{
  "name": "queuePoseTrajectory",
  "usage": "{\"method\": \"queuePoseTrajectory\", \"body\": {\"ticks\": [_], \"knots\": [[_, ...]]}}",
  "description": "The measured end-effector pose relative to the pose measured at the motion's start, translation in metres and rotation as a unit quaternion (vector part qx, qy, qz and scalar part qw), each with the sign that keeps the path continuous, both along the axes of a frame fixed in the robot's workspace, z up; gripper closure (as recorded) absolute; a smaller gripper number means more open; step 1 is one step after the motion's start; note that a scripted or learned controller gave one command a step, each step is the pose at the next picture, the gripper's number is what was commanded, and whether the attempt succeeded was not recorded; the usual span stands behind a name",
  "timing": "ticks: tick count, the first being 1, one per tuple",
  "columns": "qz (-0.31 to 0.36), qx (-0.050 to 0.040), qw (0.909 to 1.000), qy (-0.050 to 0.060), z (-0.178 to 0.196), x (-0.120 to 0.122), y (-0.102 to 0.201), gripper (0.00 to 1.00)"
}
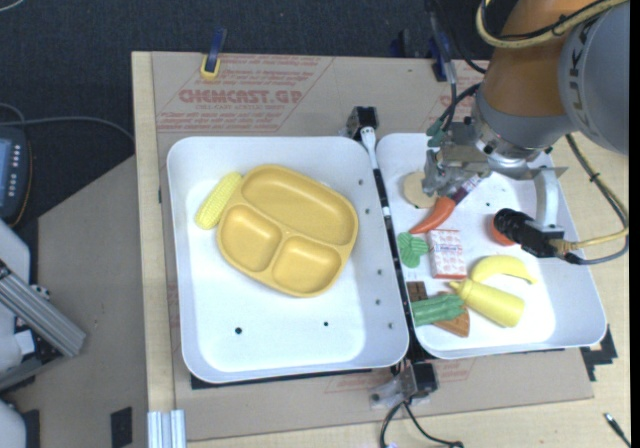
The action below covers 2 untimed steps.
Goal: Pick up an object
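Camera view looked down on the bench, where the grey arm with its orange band [530, 46] reached in over the right white bin [585, 321]. Its two-finger gripper [448, 191] sat low in that bin's upper-left part. Whether it was clamped or spread could not be told, since the metal body hid the tips.

Just below the gripper, touching or nearly touching it, lay an orange-red plastic carrot [437, 216], slanting down and away to the lower left. No clear sight of the carrot between the tips was given, so a hold could not be confirmed. Partly under the gripper's left side sat a pale tan round disc [412, 191]. Below the carrot lay a small green leafy plastic piece [413, 248] and beside that a white card with red print [447, 253]. Further below the gripper sat a yellow plastic squeeze bottle [493, 302], a yellow plastic banana [505, 268] just above it, and a green plastic vegetable [438, 310] lying on a brown wedge-shaped piece [456, 326]. To the gripper's right and slightly lower lay a red round object [502, 228] next to a black fitting.

Well to the left of the gripper, in the left white bin [195, 326], rested a yellow three-compartment plastic tray [288, 229], with a yellow plastic corn cob [218, 200] touching its far-left edge.
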State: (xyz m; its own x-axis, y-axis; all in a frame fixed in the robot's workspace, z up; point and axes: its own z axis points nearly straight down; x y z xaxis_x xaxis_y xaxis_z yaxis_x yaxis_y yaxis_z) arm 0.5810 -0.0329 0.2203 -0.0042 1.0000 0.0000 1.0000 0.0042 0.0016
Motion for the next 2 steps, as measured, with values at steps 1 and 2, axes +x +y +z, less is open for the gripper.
{"method": "queuePoseTrajectory", "body": {"ticks": [1,2], "knots": [[0.001,0.0005,1.0,-0.001,0.003,0.019,0.057,1.0],[-0.002,-0.0002,1.0,-0.001,0.015,0.023,0.043,1.0]]}}
